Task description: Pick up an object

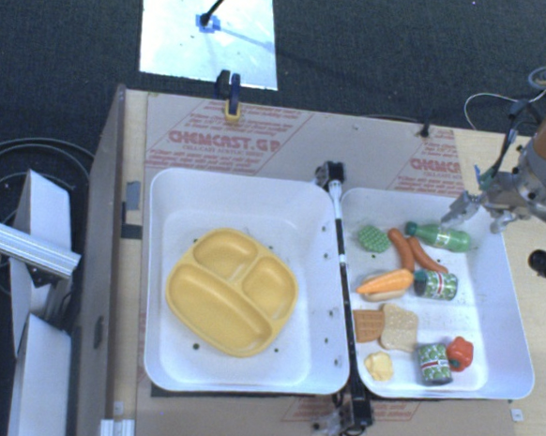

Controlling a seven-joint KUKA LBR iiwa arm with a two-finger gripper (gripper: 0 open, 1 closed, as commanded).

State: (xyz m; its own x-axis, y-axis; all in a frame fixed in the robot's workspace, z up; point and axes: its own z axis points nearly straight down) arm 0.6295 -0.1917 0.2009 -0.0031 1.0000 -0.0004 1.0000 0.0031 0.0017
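Evidently, target: the green bottle (440, 238) lay on its side at the far end of the right bin (512, 349), apart from the clutter.
Gripper: the gripper (485, 212) hovered above it, fingers spread for a descent.
Left bin (157, 250): held a yellow tray (231, 291).

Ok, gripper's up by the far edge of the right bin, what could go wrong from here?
The gripper hovers beside the green bottle, which lies on its side and might roll away if nudged. The items are crowded: the sausages and the green can lie close below the bottle, so a descent slightly off target could hit them instead.
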